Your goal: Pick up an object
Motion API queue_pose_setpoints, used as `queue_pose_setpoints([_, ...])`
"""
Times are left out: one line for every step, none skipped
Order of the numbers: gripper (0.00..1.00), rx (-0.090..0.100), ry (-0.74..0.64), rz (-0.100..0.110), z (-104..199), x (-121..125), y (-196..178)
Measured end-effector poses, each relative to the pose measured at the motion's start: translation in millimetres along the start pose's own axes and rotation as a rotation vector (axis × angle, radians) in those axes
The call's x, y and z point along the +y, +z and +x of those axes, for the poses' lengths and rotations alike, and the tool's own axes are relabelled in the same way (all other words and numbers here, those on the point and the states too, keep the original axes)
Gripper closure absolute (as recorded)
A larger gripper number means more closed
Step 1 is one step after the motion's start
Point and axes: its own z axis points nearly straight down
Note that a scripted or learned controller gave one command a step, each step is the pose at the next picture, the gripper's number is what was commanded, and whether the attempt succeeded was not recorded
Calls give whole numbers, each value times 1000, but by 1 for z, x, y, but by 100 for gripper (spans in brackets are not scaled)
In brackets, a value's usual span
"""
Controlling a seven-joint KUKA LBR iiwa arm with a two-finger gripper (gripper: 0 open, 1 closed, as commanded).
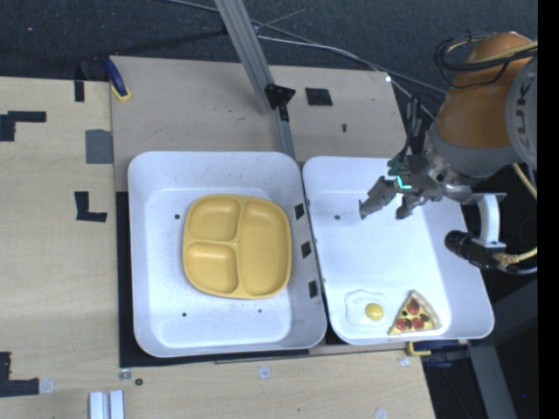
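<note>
Gripper (390,205) dark metal, fingers spread, nothing between, over right bin (384,260) upper part. Glossy fried egg (366,308) and triangular pizza slice (414,313) at bin's near edge. Yellow three-compartment plastic plate (237,245) in left bin (157,234).

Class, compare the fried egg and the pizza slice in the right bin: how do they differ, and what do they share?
The fried egg is rounded and white with a yellow yolk; the pizza slice is triangular, with red toppings and a tan crust. The egg lies left of the slice. Both lie flat near the right bin's front edge.
</note>
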Motion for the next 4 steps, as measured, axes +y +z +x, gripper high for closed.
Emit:
queue_pose_setpoints([0, 0, 0, -2, 0, 1, -1])
queue_pose_setpoints([0, -1, 1, 2, 7, 1, 45])
queue_pose_setpoints([0, -1, 2, 2, 0, -2, 92])
queue_pose_setpoints([0, -1, 2, 2, -7, -10, 142])
